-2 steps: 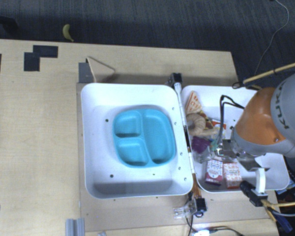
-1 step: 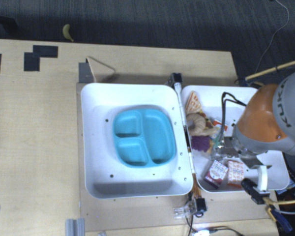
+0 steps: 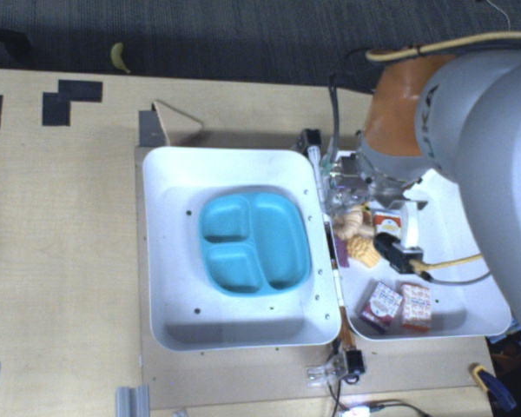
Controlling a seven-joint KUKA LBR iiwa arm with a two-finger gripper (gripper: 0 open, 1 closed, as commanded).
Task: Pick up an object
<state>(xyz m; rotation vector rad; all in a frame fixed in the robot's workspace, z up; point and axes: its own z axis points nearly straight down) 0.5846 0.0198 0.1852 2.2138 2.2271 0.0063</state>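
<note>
My gripper (image 3: 354, 205) hangs low over the left part of the right bin (image 3: 469, 320), right above a cluster of small things. Under it lie a pale tan lumpy object (image 3: 353, 224) and a yellow crinkled piece (image 3: 361, 249). A small red and white packet (image 3: 388, 224) sits just to their right. The wrist hides the fingertips. Two small boxes, one purple and white (image 3: 381, 303) and one red and white (image 3: 415, 306), lie nearer the bin's front.
The left bin (image 3: 169, 233) holds a blue divided tray (image 3: 253, 241). The grey arm with its orange band (image 3: 399, 102) covers the upper right. A yellow cable (image 3: 456, 263) crosses the right bin. Black tape marks (image 3: 69, 101) lie on the bench at left.
</note>
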